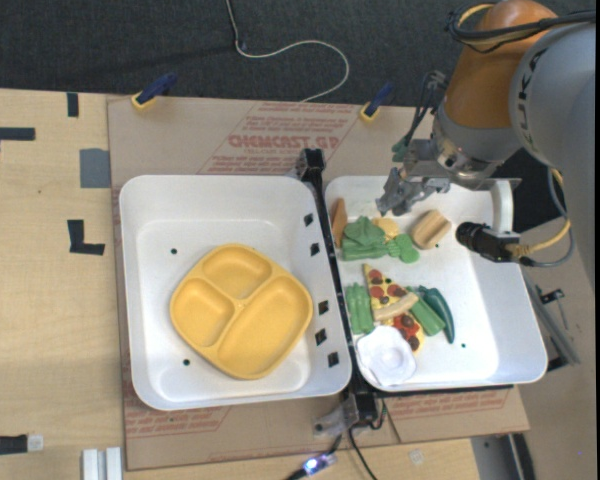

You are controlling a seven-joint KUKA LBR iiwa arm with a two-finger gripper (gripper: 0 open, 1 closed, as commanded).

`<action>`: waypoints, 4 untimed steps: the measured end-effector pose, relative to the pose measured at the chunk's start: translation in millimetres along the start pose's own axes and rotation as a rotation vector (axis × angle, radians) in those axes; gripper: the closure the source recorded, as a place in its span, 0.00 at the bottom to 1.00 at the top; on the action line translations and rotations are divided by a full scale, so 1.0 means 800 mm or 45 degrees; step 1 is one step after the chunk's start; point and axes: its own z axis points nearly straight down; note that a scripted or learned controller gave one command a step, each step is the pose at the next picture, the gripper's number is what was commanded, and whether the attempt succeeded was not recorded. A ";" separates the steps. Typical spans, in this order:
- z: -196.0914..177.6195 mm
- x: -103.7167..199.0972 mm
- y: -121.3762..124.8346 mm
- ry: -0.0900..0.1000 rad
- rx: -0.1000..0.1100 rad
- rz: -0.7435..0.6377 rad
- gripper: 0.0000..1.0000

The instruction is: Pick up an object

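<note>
Toys crowd the right bin, and nearest the camera among them sits a white round lid-like piece at the bin's front left corner, with something red just behind it. Next back lies a pizza slice toy, yellow with red dots, flanked by a green leafy piece on its left and a dark green pepper-shaped piece on its right. Farther back, a larger green lettuce-like toy stretches across the bin's left part, with a small yellow piece touching its far edge, a tan bread-roll shape just to the right, and an orange-brown strip along the bin's left wall. The claw hangs over the far left part of this bin, just beyond the yellow piece and the lettuce toy, and nothing can be seen between its fingers; whether they are spread or pressed together I cannot tell, because the dark tips blur together. The left bin holds a yellow divided plate, well apart from the claw. Both bins rest on a cardboard sheet on the counter, and a white cable loops across the dark floor beyond.
</note>
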 end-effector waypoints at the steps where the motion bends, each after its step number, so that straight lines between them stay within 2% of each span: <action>1: -0.002 0.017 0.000 -0.002 0.001 0.005 1.00; 2: 0.000 0.019 0.012 -0.002 0.002 0.007 1.00; 3: 0.010 0.027 0.009 -0.004 0.003 0.008 1.00; 4: 0.000 0.008 0.009 -0.004 0.001 0.009 1.00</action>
